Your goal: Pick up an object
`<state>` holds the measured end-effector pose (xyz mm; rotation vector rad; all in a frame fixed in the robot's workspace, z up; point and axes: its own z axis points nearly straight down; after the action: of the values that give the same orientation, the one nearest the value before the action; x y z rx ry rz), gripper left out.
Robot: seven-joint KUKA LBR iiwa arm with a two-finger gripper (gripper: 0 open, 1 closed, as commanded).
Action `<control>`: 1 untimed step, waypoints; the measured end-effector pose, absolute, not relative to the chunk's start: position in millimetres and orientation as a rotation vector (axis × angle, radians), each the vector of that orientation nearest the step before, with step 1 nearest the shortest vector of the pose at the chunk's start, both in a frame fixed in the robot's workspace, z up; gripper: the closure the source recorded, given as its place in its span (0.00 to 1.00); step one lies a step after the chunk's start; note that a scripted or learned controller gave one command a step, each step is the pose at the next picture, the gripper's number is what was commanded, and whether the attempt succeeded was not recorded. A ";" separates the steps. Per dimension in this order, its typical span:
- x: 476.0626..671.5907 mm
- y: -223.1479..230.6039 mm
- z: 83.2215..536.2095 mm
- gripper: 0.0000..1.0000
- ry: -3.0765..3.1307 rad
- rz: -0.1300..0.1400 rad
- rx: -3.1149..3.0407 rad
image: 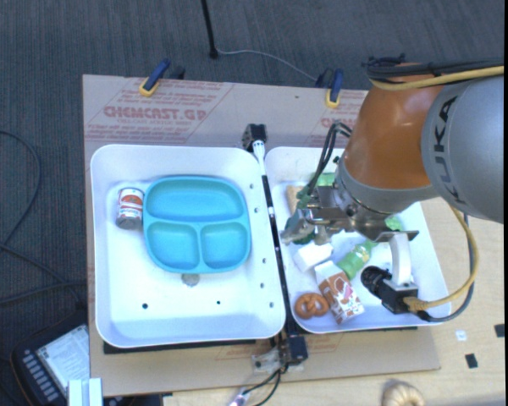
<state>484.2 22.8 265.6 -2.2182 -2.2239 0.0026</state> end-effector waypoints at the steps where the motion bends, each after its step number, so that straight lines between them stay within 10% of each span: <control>1: 484.5 22.8 275.0 1.00 -2.224 0.004 -2.218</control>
<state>484.5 22.8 275.0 -2.2176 -2.2245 0.0039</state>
